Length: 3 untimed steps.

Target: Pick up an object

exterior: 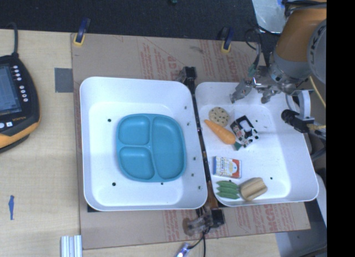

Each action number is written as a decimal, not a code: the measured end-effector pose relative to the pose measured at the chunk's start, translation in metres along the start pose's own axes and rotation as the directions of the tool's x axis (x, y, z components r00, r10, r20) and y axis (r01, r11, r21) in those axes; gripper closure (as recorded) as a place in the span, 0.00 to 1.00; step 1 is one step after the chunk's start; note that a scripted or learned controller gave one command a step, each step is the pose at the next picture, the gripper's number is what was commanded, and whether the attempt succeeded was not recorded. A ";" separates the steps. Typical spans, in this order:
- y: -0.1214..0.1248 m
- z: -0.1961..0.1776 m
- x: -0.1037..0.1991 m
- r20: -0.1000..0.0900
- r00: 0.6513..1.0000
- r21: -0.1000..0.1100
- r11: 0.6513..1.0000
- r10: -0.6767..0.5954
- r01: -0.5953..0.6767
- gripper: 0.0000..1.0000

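— Where's the end effector (253, 90)?
— Over the right bin's (294, 164) far end — fingers spread, nothing between them.
— The objects?
— I see the carrot (220, 132) beside the cookie (219, 115), mid-bin.

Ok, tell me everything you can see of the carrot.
The carrot is a small orange toy, plastic by its look, tapered, with a bit of green at its lower right end. It lies flat on the floor of the right bin, slanting from upper left down to lower right. Its upper end sits just below the cookie; its lower end meets the black-and-white toy. The gripper is above and apart from it.
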<state>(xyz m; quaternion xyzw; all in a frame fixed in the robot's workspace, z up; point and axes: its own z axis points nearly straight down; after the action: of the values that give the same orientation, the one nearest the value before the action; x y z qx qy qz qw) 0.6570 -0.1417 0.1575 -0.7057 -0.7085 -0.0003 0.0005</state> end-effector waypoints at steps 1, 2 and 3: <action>-0.045 0.054 0.040 0.001 1.000 0.000 1.000 -0.002 0.002 0.00; 0.000 -0.076 0.016 0.002 1.000 0.000 1.000 -0.001 0.001 0.00; -0.060 0.056 0.005 0.001 1.000 0.008 1.000 0.000 0.000 0.00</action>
<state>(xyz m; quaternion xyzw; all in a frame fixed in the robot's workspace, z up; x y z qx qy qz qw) 0.5973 -0.1367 0.1019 -0.7056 -0.7086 0.0030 0.0028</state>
